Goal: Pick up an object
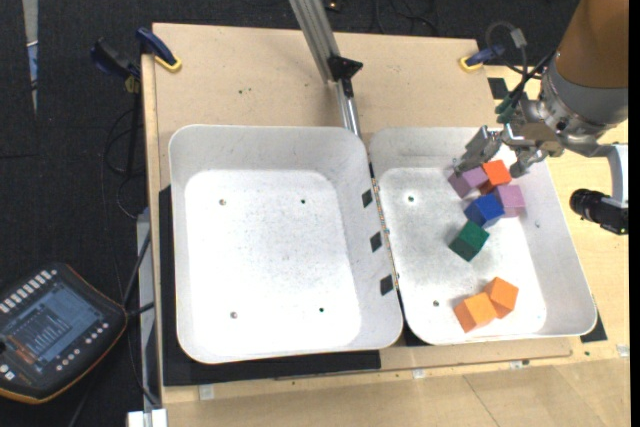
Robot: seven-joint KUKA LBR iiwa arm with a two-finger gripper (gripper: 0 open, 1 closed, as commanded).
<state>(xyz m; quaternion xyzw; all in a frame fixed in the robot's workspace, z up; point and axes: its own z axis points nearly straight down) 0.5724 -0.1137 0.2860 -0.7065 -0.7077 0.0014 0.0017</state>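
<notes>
- Currently the claw (497,155) is seen low over the far part of the right bin (560,245), carried by the arm reaching in from the right.
- Two dark fingers are seen spread apart, one toward the left, one toward the right; nothing is seen pinched between them.
- An orange cube (495,174) is placed just near of the claw, almost directly under the gap between the fingers; it is judged the likeliest target.
- A mauve cube (463,181) is touching or just beside the left finger; a contact cannot be confirmed.
- A blue cube (486,207) and a lilac cube (511,199) are packed against the orange cube on its near side.
- A green cube (467,240) lies nearer still; two orange blocks (486,303) sit well apart, at the near end of the bin.
- Judgement: the decisive relation is a short drop, slightly toward the near side; crowding by neighbours may block a finger.
- The left bin (190,215) is not involved.
</notes>
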